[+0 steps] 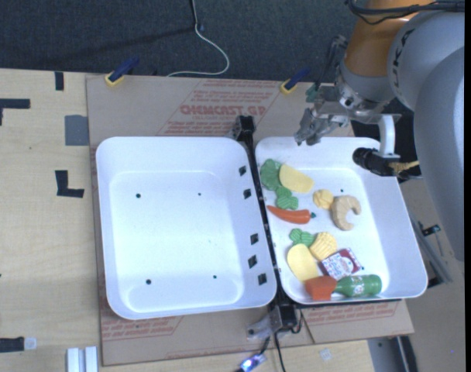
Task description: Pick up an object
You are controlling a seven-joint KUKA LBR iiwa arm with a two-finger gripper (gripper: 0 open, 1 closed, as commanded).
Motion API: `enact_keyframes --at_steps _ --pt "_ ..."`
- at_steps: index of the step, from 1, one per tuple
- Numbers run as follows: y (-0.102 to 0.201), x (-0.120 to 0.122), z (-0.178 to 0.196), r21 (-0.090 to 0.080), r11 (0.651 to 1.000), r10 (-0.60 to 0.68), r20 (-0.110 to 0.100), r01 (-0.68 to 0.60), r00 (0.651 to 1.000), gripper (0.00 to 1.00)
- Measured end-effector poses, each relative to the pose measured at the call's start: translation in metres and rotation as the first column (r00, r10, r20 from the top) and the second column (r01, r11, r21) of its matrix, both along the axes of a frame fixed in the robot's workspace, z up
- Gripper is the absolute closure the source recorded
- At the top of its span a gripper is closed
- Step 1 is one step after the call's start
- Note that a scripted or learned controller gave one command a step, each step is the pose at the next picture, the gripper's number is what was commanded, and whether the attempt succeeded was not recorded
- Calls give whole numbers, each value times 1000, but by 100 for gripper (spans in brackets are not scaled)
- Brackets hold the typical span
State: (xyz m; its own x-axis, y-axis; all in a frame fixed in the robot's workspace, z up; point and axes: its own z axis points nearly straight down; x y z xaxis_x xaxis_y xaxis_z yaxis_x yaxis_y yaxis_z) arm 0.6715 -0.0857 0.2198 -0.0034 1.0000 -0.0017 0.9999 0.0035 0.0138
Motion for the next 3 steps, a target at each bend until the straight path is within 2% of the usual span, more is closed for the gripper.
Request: enact_keyframes --at_steps 1,2,3 --pt "62 -2 211 2 1000 4 5 -4 1000 100" --pt "151 -72 324 6 1000 10 -2 -10 1000 100" --pt "199 -107 164 0 1000 3 -33 -3 999 100"
